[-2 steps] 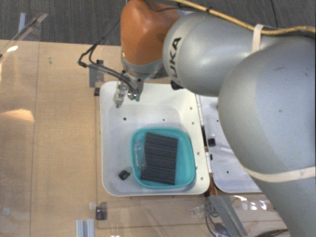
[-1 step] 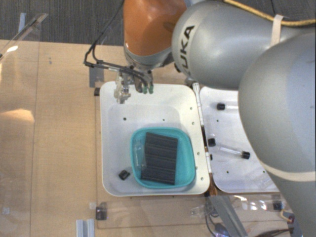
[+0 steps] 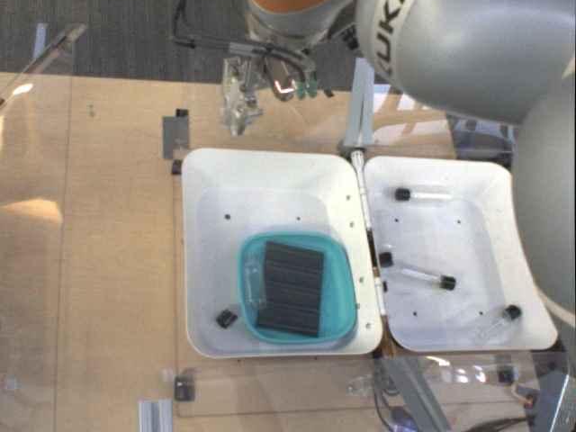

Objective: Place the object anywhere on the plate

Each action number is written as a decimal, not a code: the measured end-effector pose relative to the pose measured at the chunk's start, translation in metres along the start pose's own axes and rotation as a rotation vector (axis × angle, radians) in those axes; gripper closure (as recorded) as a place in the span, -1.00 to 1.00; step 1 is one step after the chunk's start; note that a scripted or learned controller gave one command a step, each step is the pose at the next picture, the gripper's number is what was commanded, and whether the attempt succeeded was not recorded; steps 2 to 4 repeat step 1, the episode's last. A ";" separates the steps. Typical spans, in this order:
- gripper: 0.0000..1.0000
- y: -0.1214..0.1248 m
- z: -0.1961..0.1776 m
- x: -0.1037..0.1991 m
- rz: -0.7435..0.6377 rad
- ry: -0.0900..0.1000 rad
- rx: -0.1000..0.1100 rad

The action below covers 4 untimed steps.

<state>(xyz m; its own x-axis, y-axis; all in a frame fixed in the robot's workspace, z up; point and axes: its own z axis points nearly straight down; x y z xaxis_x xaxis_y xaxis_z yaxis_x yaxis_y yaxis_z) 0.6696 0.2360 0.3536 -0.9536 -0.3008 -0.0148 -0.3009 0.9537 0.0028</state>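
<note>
One marking could be read: the black letters "KUKA" on the grey casing of the arm [image 3: 468, 34], running at a slant near the top of the view, with the first letter partly cut off. Nothing else carried legible text, numbers or labels.

One fixed camera looks down at a slant on both white bins [image 3: 202, 331], arm [image 3: 468, 43] entering right.
</note>
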 end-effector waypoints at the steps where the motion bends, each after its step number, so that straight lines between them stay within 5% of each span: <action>1: 1.00 0.024 0.109 0.077 -0.095 0.006 0.000; 4: 1.00 0.024 0.109 0.077 -0.095 0.006 0.000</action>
